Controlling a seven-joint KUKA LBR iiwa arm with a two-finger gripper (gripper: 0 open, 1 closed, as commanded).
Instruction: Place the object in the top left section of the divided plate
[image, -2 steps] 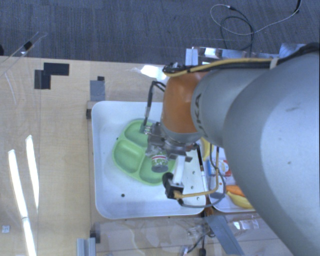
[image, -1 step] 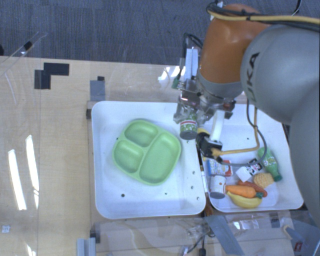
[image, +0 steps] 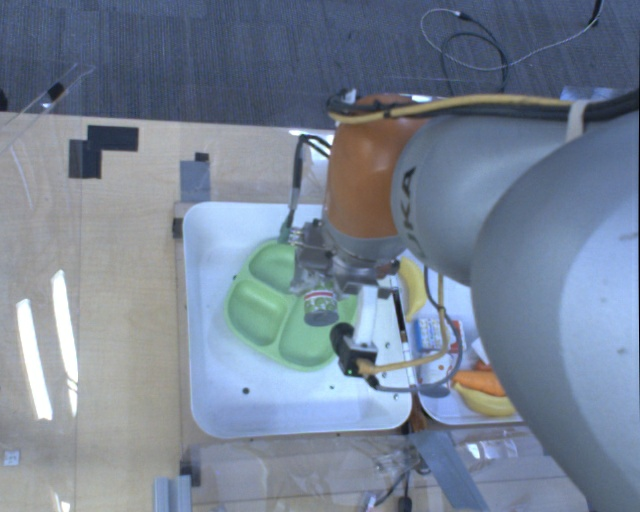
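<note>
the divided plate (image: 262, 310) is pale green, lying in a white bin (image: 215, 390) on a light wood-toned desk (image: 90, 330) that carries black square markings (image: 100, 147). the arm (image: 520, 230) is grey with an orange band (image: 362, 170) and a yellow cable (image: 470, 103) running along it. in the other white bin (image: 450, 412) lie a yellow banana (image: 487, 402) and an orange carrot-like piece (image: 480, 382), and the floor (image: 250, 50) is dark blue-grey carpet.

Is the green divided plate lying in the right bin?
No, the green divided plate lies in the left bin, under the arm's wrist.
</note>
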